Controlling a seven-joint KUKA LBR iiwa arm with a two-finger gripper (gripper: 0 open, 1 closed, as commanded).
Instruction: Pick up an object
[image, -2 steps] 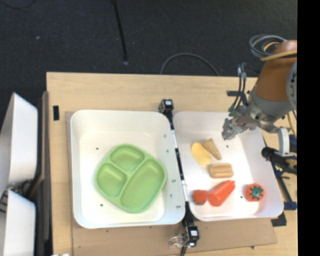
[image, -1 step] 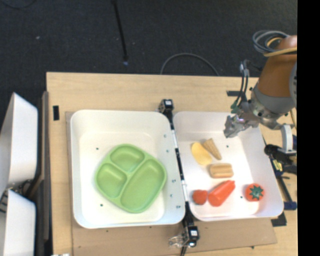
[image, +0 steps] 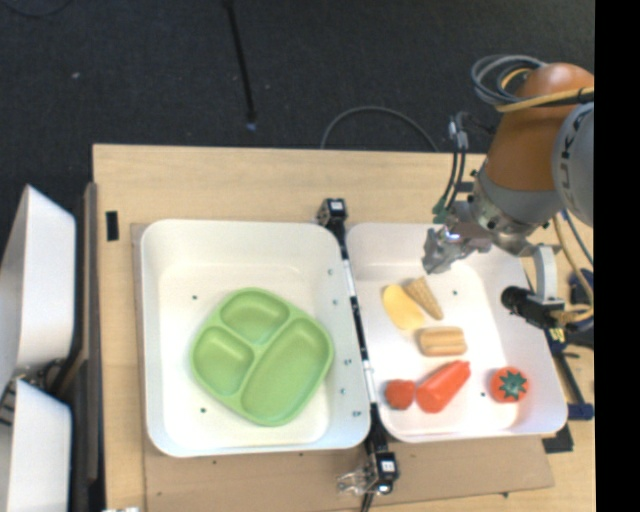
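Note:
My gripper (image: 438, 262) hangs over the far part of the right bin (image: 470, 428), just above and a little right of a tan cone (image: 425, 295). A yellow wedge (image: 401, 307) lies against the cone's left side. Nearer the front lie a tan bun (image: 441, 341), an orange-red pepper-like piece (image: 444, 385) and a small red tomato (image: 400, 394) touching it. A red fruit with a green top (image: 508, 385) sits at the front right. I see nothing held in the gripper.
The left bin (image: 160, 260) holds a green divided plate (image: 262, 355). A ridge with black clips (image: 348, 300) separates the two bins. The arm's grey and orange body (image: 525, 150) looms over the right bin's far right corner.

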